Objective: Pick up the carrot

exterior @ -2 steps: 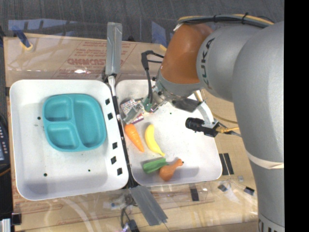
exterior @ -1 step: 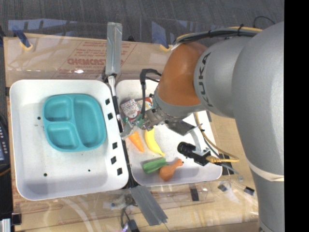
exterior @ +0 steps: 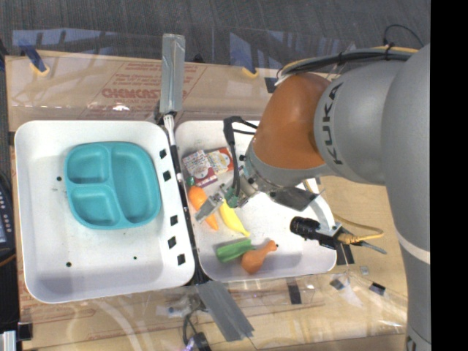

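A large grey robot arm with an orange band fills the right side, reaching in over the right of two shallow white bins. The left bin holds a teal plate with three compartments, lying flat near its middle. The right bin holds a cluster of toy food. Near its upper left lies a small printed packet. Below that, against the bin's left wall, sits the orange carrot. The gripper hangs low right over the carrot, its metal fingers seeming to touch it; whether they are spread or pinching it cannot be told from this angle. Just right of the carrot lies a yellow banana. Lower down are a green vegetable and, touching it, an orange-brown drumstick-like piece.
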`<action>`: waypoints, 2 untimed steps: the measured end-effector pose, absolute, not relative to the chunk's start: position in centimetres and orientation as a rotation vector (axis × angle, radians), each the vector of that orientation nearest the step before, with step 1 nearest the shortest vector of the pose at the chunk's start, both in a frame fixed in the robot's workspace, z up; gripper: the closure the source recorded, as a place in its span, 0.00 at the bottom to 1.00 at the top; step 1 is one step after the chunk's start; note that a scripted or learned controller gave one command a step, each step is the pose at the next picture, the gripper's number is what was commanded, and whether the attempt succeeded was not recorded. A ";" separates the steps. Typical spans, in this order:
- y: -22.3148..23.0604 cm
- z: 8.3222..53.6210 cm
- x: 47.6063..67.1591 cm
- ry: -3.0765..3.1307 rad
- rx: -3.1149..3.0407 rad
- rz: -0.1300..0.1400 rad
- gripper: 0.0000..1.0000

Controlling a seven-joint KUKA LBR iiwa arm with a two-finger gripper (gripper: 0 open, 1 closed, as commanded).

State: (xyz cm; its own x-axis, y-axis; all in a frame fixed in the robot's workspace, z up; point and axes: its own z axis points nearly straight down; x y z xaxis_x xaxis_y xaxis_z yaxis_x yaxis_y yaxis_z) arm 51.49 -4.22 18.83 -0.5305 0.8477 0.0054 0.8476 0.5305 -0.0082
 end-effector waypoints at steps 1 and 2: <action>-4.3 18.9 52.7 -2.965 -1.026 0.003 0.00; -9.3 10.1 53.2 -2.966 -1.000 0.005 0.00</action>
